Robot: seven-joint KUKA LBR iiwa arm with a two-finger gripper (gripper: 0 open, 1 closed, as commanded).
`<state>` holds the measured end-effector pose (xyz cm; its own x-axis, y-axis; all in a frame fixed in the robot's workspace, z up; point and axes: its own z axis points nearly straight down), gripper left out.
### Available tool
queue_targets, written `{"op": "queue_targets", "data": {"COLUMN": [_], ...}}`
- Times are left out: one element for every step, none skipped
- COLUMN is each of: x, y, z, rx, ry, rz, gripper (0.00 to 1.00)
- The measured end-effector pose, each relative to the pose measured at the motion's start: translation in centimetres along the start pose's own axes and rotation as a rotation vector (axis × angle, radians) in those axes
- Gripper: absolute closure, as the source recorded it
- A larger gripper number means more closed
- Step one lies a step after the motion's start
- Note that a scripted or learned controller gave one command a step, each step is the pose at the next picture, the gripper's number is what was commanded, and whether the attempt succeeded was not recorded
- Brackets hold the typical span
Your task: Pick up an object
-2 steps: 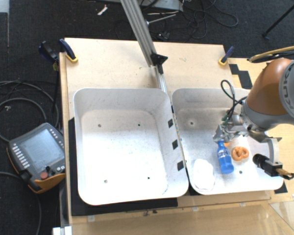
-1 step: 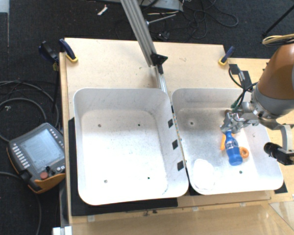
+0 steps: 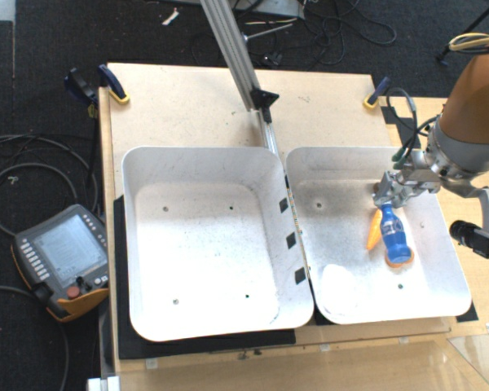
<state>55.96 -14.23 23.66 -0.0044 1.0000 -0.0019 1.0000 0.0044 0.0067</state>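
One tool [image 3: 389,195] — grip state unclear — sits atop a blue bottle [image 3: 394,239] beside an orange object [image 3: 375,230].

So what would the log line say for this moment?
arm: over right bin | gripper: above blue bottle, orange object beside | grasp: unclear

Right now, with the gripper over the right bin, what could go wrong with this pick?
1. The blue bottle and the orange object lie touching, so the gripper may catch both or neither.
2. The bottle looks rounded and could roll or slip aside.
3. They lie towards the right bin's far side, so a nudge could push them against its wall.
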Motion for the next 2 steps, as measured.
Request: {"op": "queue_targets", "data": {"x": [0.0,4.3], "y": [0.2,-0.6], "z": [-5.3,-4.3], "rx": [0.000,0.008], "ry": [0.000,0.003], "rz": [0.001,-0.002], "gripper": [1.00,1.00]}}
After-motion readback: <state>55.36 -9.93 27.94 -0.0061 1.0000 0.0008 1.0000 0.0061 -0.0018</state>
